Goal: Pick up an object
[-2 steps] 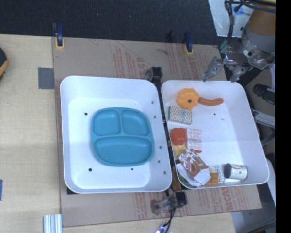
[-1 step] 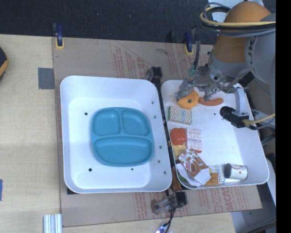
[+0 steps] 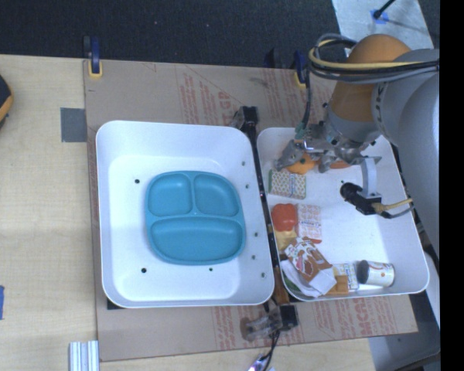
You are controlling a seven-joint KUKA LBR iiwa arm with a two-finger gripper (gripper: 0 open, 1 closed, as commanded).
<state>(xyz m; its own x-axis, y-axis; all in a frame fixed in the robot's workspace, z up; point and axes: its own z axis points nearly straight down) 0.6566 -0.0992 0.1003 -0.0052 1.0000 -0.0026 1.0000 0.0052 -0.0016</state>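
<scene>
Hovering low over crowded packets, the tool risked a glancing miss — its grip state I couldn't tell.

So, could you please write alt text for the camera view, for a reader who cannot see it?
A grey robot arm with an orange band reaches from the right, its gripper low over the far end of the right bin, which holds small packets and a bottle. The left bin holds a blue divided plate.
</scene>
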